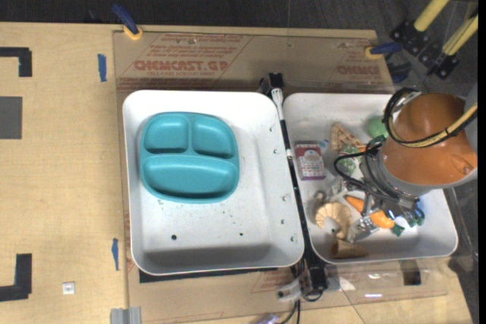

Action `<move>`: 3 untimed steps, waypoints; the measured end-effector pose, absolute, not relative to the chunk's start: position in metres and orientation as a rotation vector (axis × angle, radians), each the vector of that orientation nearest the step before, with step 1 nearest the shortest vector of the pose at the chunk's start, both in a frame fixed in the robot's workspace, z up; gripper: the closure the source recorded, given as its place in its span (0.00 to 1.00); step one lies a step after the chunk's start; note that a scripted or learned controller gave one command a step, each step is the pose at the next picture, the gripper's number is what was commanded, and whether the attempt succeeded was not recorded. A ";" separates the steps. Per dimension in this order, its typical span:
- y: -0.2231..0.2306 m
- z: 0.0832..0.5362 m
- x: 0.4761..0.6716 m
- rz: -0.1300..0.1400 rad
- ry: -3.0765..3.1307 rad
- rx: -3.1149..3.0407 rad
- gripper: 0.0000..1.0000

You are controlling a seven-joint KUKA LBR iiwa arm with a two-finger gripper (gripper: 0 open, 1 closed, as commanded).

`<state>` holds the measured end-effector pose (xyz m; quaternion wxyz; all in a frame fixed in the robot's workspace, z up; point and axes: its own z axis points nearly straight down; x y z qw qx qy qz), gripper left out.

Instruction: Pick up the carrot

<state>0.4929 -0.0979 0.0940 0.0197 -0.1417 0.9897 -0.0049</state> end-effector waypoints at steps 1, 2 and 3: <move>-0.096 0.105 0.496 -0.016 3.062 -0.439 1.00; -0.095 0.115 0.498 -0.016 3.054 -0.440 1.00; -0.095 0.115 0.497 -0.015 3.055 -0.440 0.00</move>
